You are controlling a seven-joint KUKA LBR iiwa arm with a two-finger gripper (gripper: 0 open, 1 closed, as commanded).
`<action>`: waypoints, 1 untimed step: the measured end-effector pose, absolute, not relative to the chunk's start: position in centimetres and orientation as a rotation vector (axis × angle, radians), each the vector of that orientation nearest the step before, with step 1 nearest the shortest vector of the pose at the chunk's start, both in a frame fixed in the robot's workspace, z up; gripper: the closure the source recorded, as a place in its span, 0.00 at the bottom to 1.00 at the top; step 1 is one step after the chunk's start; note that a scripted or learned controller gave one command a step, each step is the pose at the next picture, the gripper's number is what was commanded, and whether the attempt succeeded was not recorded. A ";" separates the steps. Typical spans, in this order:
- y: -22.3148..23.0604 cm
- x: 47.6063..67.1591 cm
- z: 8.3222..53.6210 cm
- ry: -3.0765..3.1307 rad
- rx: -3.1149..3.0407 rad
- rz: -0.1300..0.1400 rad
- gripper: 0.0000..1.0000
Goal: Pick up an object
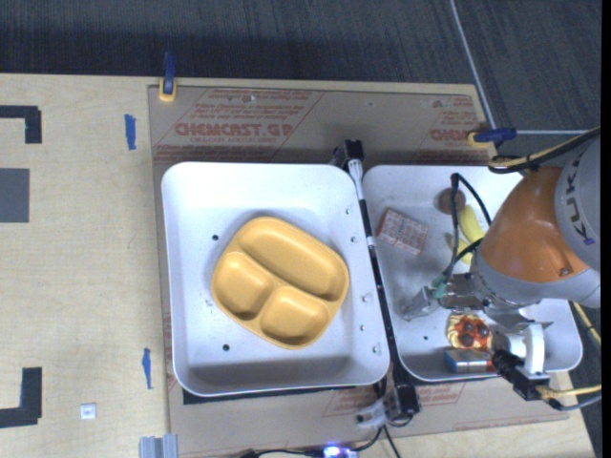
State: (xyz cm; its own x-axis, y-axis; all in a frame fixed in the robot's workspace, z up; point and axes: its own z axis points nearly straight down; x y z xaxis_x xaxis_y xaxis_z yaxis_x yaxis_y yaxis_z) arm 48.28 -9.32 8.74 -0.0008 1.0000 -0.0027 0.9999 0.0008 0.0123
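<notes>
On the bench, two shallow white bins sit side by side on a brown cardboard sheet (315, 113) printed with red lettering. At the middle of the left bin (186, 256) lies a yellow three-compartment tray (279, 281), tilted a little against the bin's sides and well apart from everything else. The right bin (420, 184) carries the smaller things: a pinkish printed packet (402, 232) near its upper left, a yellow banana-like object (468, 225) partly hidden behind the arm, a small round brown item (449, 200) just above it, an orange and red patterned object (469, 331) low in the bin, and a blue-and-gold cylinder, perhaps a battery (465, 360), lying just beside the lower wall. The arm (535, 237) reaches in from the right, its orange band over the right bin's right half, and the gripper (434, 299) points left, low over the bin floor between the packet and the patterned object. Its metal tips blur into the white floor, so whether the gripper is open or closed cannot be told, and nothing can be made out in its grasp. Blue clamps (168, 72) hold the cardboard at its corners.
</notes>
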 end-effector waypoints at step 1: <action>-9.2 48.3 8.7 2.213 2.213 0.010 0.00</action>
State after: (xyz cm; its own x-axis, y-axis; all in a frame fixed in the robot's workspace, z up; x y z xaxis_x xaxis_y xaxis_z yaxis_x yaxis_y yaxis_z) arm 48.28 -9.23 8.74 0.0002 1.0000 -0.0039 0.9999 -0.0001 0.0128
